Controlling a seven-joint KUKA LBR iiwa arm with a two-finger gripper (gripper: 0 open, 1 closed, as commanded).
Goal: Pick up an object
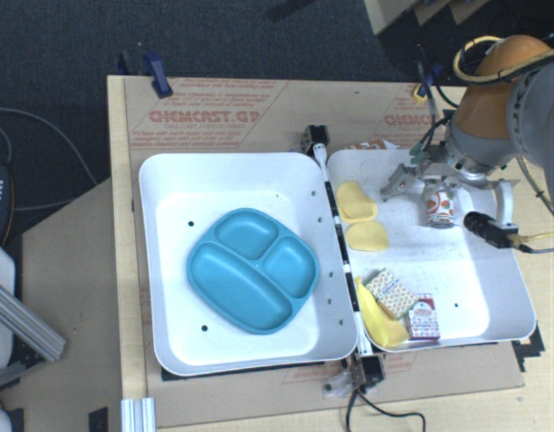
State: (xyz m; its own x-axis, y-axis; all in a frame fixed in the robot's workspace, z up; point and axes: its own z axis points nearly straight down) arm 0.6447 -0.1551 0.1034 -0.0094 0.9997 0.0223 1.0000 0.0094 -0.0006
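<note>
the gripper (439, 184) is hanging over the right bin (493, 327) at its 12 o'clock end, directly above a small red-and-white can (440, 207) that is standing upright, long axis vertical; whether it is grasping the can, i cannot tell.

Dark blue-grey carpet floor (213, 25) surrounds worktop (258, 106), a pale wood board with red print. Cables (42, 142) lie left; aluminium rail (24, 322) near left.

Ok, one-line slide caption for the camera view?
Arm over right bin above a can; blue tray in left bin.
</note>
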